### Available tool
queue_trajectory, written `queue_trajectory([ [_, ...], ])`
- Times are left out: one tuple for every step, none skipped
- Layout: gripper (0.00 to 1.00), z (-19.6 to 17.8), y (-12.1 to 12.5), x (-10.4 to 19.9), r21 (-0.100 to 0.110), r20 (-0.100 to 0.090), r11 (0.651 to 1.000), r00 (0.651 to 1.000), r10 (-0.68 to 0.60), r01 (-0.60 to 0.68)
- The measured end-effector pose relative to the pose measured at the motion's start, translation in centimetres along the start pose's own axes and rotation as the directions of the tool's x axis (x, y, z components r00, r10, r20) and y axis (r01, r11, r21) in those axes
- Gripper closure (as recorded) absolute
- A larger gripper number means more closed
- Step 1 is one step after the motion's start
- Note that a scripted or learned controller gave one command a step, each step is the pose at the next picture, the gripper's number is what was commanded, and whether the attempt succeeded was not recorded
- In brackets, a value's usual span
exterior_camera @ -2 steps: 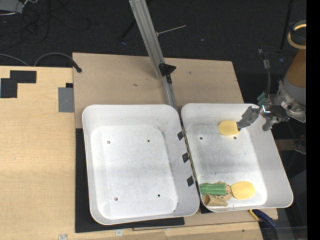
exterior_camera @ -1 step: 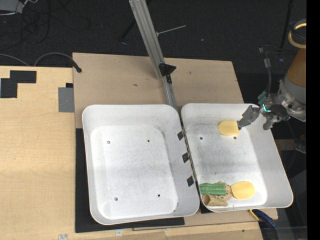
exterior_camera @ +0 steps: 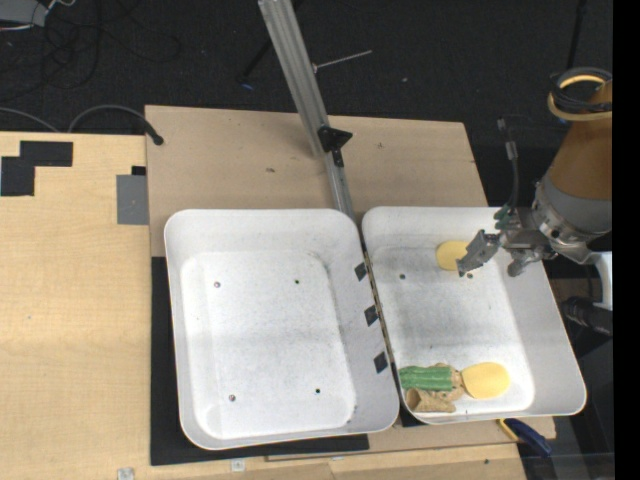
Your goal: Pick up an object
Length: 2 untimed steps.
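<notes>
Two shallow white plastic bins sit side by side on a pale wooden desk (exterior_camera: 80,298); the left bin (exterior_camera: 190,233) occupies the centre of the frame, the right bin (exterior_camera: 560,368) the centre right. A slanted aluminium rail (exterior_camera: 298,78) descends from the top centre toward the seam between them, probably a fixture support.

The grey arm with its orange band (exterior_camera: 585,158) enters from the right edge, and its two-finger gripper (exterior_camera: 472,260) hangs over the upper part of the right bin. One dark finger (exterior_camera: 480,250) projects leftward, its tip just beside a small round yellow object (exterior_camera: 449,255) lying near the bin's upper edge. The object is beside the finger, not between a pair of fingers, so no grasp can be claimed; whether the fingers stand released or clenched cannot be told at this slant.

The candidate things all lie in the right bin: the yellow round piece at upper middle, and, clustered against the lower left corner, a green ridged plush piece (exterior_camera: 427,376), a tan lumpy piece (exterior_camera: 435,399) touching it from below, and a flat yellow disc (exterior_camera: 486,379) just to their right (the corner crowding would hamper a grasp there). The isolated upper piece is judged the likelier target, which would explain the gripper's position.
</notes>
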<state>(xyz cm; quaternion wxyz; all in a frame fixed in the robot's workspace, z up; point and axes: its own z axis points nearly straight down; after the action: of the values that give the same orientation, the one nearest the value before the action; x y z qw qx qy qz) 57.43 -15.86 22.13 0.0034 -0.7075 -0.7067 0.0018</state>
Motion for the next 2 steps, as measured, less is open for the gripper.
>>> queue_trajectory([
  [0.0, 5.4, -1.1, -0.2, 0.001, 0.0, 1.0, 1.0, -0.001, 0.001],
  [0.0, 9.7, -1.3, -0.2, 0.0, 0.0, 1.0, 1.0, -0.001, 0.001],
])
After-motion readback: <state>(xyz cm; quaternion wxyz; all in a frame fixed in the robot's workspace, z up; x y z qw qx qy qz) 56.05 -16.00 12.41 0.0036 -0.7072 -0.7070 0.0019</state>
